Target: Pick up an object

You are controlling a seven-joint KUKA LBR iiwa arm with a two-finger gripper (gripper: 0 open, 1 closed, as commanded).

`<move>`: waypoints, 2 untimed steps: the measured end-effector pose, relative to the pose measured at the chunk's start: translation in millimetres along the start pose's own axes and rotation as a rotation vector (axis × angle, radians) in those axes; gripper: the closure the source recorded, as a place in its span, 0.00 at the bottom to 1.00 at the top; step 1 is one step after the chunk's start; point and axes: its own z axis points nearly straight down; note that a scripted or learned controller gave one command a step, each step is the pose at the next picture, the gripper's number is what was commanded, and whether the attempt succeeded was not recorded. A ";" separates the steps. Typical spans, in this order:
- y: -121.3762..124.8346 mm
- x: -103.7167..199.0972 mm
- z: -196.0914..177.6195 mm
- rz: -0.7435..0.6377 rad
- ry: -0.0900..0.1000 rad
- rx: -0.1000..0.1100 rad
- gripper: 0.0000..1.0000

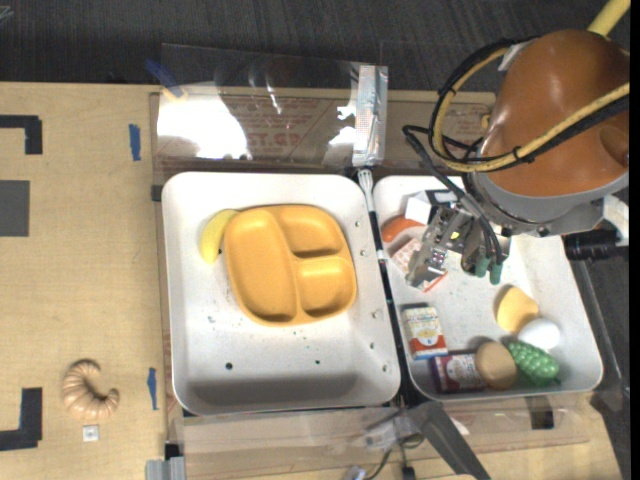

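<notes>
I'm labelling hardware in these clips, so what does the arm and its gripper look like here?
The arm shows as a big rounded orange-brown shell over a grey ring. Yellow and black cables loop around it. Below hangs a metallic gripper with silver parts, dark fittings and some small green pieces.

Both white bins (190, 348) look like smooth, slightly glossy plastic, the left one speckled with small dark marks. The yellow divided tray (290, 263) in the left bin is smooth plastic with a soft sheen. The bench (75, 288) reads as matt, pale wood or board. At the bench's far edge a clear plastic sheet (260, 118) catches a bright glare (strongly reflective). The arm's orange band (555, 98) is glossy. The gripper (440, 253) shows shiny bare metal. The green toy (533, 363) near the right bin's near-right corner has a bumpy surface.
</notes>
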 end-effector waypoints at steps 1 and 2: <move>72.6 -46.8 81.6 0.251 0.005 0.003 1.00; 93.5 -89.4 67.0 0.061 0.000 0.000 1.00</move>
